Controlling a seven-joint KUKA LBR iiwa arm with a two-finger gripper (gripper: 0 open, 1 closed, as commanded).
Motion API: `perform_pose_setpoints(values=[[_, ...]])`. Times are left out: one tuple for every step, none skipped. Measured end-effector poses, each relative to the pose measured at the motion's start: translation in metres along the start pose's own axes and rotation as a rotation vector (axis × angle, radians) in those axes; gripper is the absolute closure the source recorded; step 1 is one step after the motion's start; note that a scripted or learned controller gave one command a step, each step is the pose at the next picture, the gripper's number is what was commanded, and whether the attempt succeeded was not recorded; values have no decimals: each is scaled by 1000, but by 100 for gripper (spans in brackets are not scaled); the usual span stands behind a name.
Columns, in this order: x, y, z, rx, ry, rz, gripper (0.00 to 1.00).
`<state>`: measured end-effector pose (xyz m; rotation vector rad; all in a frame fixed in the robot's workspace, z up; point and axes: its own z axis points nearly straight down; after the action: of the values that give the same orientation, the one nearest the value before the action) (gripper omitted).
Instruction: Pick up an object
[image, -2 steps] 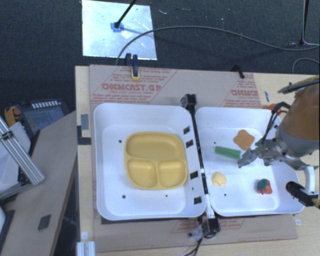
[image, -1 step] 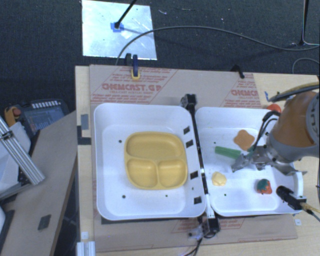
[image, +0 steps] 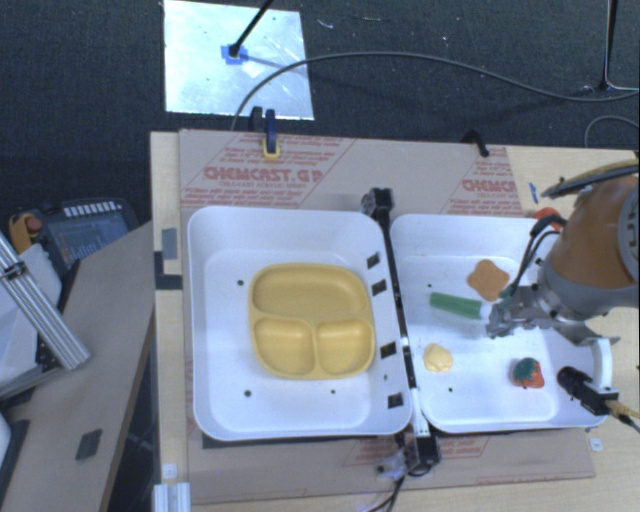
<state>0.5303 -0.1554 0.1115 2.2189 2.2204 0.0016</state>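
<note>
In the right bin (image: 450, 410) lie a green stick (image: 456, 304), an orange-brown flat piece (image: 488, 278), a small pale yellow lump (image: 437, 357) and a green and red-orange toy (image: 528, 373). My gripper (image: 503, 321) reaches in from the right and hangs low over the bin, just right of the green stick's end. It is dark and seen from above.
The left bin (image: 215, 340) holds a yellow divided tray (image: 310, 320). A black divider (image: 392, 310) runs between the bins. The arm's orange band (image: 595, 245) covers the right bin's far right side. Cables and a controller lie off the bench to the left.
</note>
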Motion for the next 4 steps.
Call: perform_pose_setpoints(values=[[-4,-8,-47,1,1,1,100],[-4,-5,-109,-2,-1,-3,100],[-4,-4,-131,0,0,-3,100],[43,18,-138,-1,1,-6,100]])
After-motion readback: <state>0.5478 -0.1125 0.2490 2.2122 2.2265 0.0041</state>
